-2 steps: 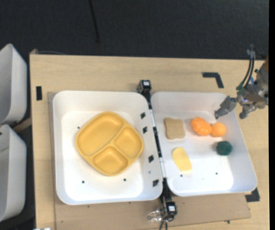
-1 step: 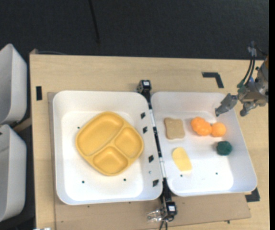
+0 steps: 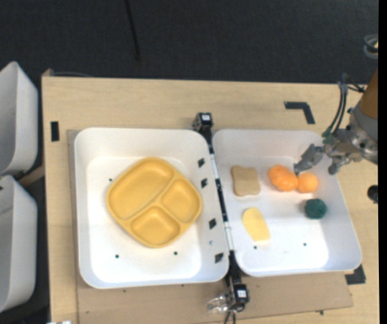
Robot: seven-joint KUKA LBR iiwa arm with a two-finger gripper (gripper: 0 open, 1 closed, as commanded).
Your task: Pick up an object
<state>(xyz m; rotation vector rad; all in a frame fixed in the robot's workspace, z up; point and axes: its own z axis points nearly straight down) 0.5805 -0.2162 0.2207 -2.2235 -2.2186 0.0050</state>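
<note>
A wooden desk (image 3: 146,103) carries two shallow white bins side by side. The left bin (image 3: 89,248) holds a yellow divided plate (image 3: 154,201) with three compartments, lying tilted near the bin's middle.

The right bin (image 3: 335,248) holds five small things. A tan bread-slice toy (image 3: 245,180) lies in its upper left part, and a pale yellow block (image 3: 255,224) lies below it, toward the lower middle. Two orange balls sit in the upper right part: the left orange ball (image 3: 282,178) and the right orange ball (image 3: 307,183), close together, perhaps touching. A dark green ball (image 3: 315,208) rests just below the right orange one.

The arm comes in at the right edge of the frame, and its gripper (image 3: 320,160) hangs over the upper right part of the right bin, just above the two orange balls. One grey finger (image 3: 308,158) slants down toward the gap between the balls; the other points down near the right orange ball. The fingers stand apart, with nothing seen between them. All five objects lie on the bin floor.
</note>
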